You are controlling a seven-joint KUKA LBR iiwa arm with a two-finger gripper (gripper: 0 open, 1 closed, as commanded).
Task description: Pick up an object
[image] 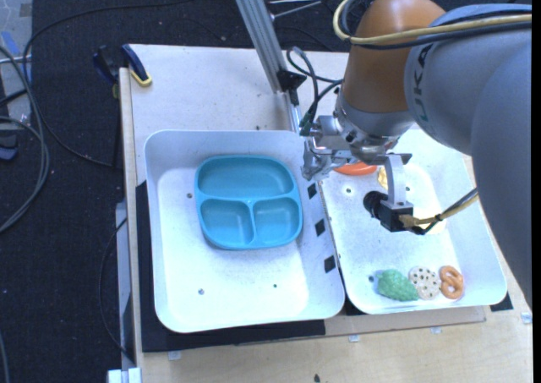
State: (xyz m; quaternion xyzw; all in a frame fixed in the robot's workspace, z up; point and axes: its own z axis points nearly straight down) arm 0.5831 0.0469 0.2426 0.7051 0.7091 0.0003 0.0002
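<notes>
the jaws are held right of the frame's centre, over the right bin [433,246] and just above an orange piece [359,169] — their opening cannot be told. lower right, a green lump [395,286], a round cracker [423,281] and a pretzel [451,281] are lined up.

A broad, smooth grey casing [486,77], rounded in section, is seen farthest from the tool. Nearer the tool it is joined to a glossy orange band [385,43], domed on top and narrowing downwards. On the grey shell just beside the orange, dark lettering [418,79] is printed, only partly readable. A pale yellow cable [355,8] is looped over the dome and carried along the casing. Directly above the tool a silvery metal flange [355,143] is fitted, into which thin black wires [314,98] are led. The gripper [314,161] itself is made of bare grey metal.
</notes>
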